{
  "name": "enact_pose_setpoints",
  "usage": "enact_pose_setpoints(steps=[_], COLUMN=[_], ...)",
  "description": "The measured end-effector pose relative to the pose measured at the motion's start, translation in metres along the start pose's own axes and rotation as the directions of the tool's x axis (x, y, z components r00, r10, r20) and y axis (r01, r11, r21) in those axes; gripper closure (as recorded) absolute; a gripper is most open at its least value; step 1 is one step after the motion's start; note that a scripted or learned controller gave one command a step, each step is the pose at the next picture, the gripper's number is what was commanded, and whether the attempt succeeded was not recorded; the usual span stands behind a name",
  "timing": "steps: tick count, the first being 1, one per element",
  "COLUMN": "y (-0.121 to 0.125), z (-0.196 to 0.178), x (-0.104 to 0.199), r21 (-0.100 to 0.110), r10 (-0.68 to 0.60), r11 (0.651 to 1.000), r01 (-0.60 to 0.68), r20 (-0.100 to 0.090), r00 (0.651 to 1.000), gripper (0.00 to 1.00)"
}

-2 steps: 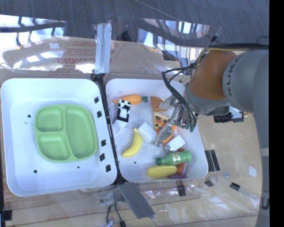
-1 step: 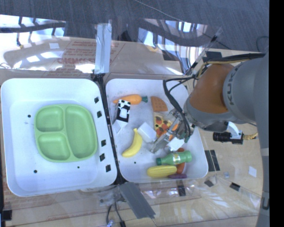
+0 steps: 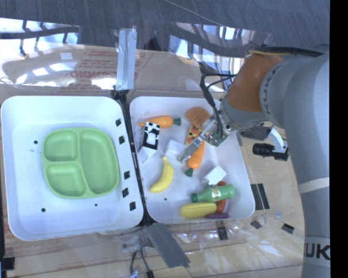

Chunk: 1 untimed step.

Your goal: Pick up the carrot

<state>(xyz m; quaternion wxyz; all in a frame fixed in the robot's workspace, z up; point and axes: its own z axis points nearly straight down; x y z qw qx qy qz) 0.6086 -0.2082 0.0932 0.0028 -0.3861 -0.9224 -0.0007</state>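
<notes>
An orange carrot (image 3: pixel 198 154) with a green stem end lies slanted in the middle of the right bin (image 3: pixel 243 172). My gripper (image 3: pixel 189 151) reaches down from the right and sits directly on this carrot, touching or just above its left side. A second, smaller carrot (image 3: pixel 161 121) with a green tip lies near the bin's back left, apart from the gripper. The arm's wrist hides the upper end of the middle carrot.
Also in the right bin are a banana (image 3: pixel 162 176), a black-and-white toy (image 3: pixel 151 136), a brown bread-like piece (image 3: pixel 196 116), a white block (image 3: pixel 216 174), a green bottle (image 3: pixel 212 194) and a yellow item (image 3: pixel 198 210). The left bin (image 3: pixel 17 201) holds a green divided plate (image 3: pixel 81 161).
</notes>
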Motion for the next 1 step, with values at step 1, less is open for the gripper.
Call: enact_pose_setpoints(steps=[1], y=[0.0022], z=[-0.0124], x=[-0.0019], r21=[-0.003], r10=[-0.010], r11=[1.000], r01=[0.010], r20=[0.011], r00=[1.000], gripper=[1.00])
